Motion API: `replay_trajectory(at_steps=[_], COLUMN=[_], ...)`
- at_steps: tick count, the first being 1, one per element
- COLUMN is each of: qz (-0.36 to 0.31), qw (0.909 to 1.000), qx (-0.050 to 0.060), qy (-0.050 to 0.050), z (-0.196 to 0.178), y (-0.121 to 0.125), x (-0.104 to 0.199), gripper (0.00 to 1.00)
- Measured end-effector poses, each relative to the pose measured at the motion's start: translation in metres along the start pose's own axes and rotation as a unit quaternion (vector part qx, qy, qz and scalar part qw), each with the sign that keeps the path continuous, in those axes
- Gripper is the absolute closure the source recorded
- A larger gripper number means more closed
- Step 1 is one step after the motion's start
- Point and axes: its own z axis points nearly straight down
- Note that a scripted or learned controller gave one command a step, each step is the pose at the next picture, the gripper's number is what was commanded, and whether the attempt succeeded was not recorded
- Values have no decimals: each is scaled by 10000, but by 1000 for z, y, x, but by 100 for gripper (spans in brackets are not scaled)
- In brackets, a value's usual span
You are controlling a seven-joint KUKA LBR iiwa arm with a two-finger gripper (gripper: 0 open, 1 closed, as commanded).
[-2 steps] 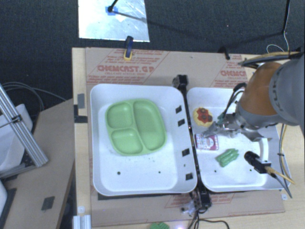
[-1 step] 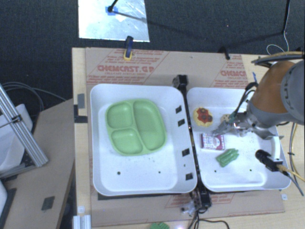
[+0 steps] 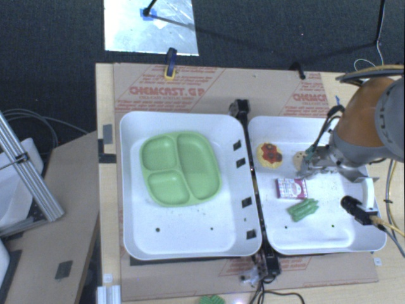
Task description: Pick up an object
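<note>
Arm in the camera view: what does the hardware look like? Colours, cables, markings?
The arm is bulky and rounded: grey casing with a broad orange band above the wrist. Thin dark cables run along its left side down toward the gripper, a small grey-metal part with pale greenish tints. No markings are legible at this resolution.

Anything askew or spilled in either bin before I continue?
Nothing stands out. The green divided plate lies flat in the left bin; the yellow-red toy, pink packet and green piece lie apart in the right bin.
</note>
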Motion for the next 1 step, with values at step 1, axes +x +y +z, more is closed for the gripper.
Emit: replay_trajectory(at_steps=[1], qz=[4], qw=[10000], qx=[8], qy=[3], z=[1], y=[-1], x=[0], gripper=[0])
